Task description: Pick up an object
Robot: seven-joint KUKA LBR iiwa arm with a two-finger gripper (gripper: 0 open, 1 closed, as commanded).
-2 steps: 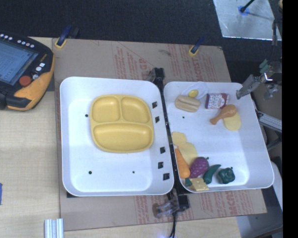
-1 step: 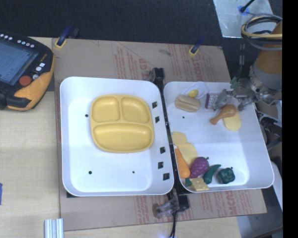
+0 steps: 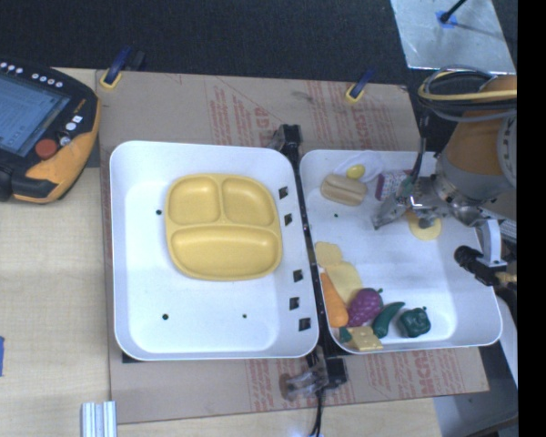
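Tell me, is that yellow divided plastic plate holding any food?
Empty: the yellow divided plate shows three bare compartments; the toy food lies in the right bin.

Toy foods lie in the right bin [image 3: 464,330]: a tan bread roll [image 3: 342,190] near its upper left corner, with a small yellow piece [image 3: 356,171] just above it. A pale yellow piece [image 3: 338,268] lies by the left wall. Along the lower left, an orange carrot [image 3: 334,303] lies lengthwise, beside a purple grape cluster [image 3: 365,306], a dark green pepper [image 3: 414,322] and a small yellow block [image 3: 365,338].
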